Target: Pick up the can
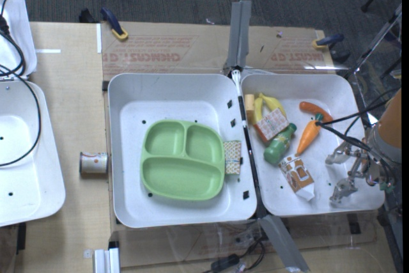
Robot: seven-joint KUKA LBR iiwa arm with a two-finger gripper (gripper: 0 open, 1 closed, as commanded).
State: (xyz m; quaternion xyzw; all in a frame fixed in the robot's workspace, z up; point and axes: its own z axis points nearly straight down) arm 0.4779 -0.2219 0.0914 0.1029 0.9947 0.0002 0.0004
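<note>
Can (93, 163) on its side outside both bins, long axis left-right; jaws spread, holding nothing.

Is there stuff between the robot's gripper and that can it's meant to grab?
Yes. The can lies outside the bins, left of the left bin. The gripper is in the right bin, so the green plate lies between.

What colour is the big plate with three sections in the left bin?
The three-section plastic plate is light green, seen in the camera view.

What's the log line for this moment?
gripper: open, over right bin, holding nothing | can: on bench, left of left bin
</note>
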